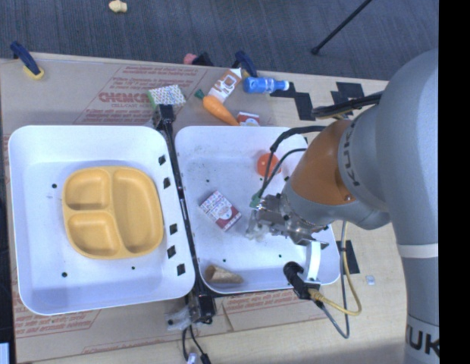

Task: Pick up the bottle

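Reaching in from the right, the arm has its gripper low over the near middle of the right bin. Jaws: cannot tell whether released or clenched, as the wrist hardware and cables crowd them. Something pale and blurred sits right at the tip, but I cannot say what it is.

Bottle: small, blue, with a pale cap end. It lies on its side on the table, just beyond the bin's far rim and well apart from the gripper.

Step, as judged: the approach, with no grasp made on the bottle. The next move would call for lifting clear of the bin wall, carrying past the far rim and closing across the barrel. It looks like round, smooth plastic, so it is likely to roll or slip.

Inside the bin:
- Box: flat, red and white printed card, just beside the gripper.
- Ball: glossy orange, partly behind a cable, toward the far side.
- Brown wedge: matte, at the near rim.

The bin itself is shallow white moulded plastic. The table is printed cardboard.
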